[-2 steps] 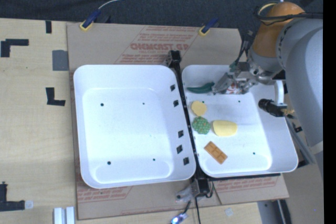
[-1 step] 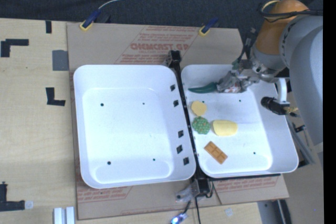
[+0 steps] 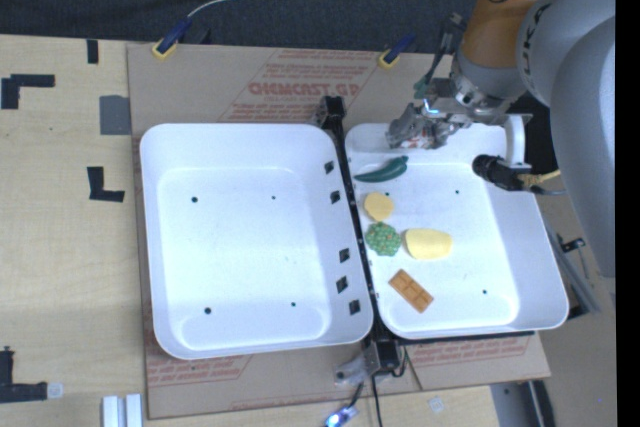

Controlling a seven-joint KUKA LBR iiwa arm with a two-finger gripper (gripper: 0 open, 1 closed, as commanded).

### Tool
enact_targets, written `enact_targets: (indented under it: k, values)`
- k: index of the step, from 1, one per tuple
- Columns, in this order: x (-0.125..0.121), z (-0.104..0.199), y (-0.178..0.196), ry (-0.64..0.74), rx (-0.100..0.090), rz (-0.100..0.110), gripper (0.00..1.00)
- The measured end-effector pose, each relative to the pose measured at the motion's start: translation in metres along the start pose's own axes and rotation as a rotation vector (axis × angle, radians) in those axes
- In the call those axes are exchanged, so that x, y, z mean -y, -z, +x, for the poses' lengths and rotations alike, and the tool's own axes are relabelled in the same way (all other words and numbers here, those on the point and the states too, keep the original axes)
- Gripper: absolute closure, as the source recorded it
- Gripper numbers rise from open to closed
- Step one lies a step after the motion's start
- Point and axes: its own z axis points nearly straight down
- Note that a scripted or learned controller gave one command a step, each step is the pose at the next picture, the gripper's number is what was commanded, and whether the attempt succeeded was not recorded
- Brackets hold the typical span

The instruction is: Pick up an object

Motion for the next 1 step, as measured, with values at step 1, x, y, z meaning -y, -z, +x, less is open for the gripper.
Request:
enact_targets:
  k: [1]
  values:
    - [0.0393, 0.0829, 0.0078, 0.001, -0.001, 0.011, 1.00]
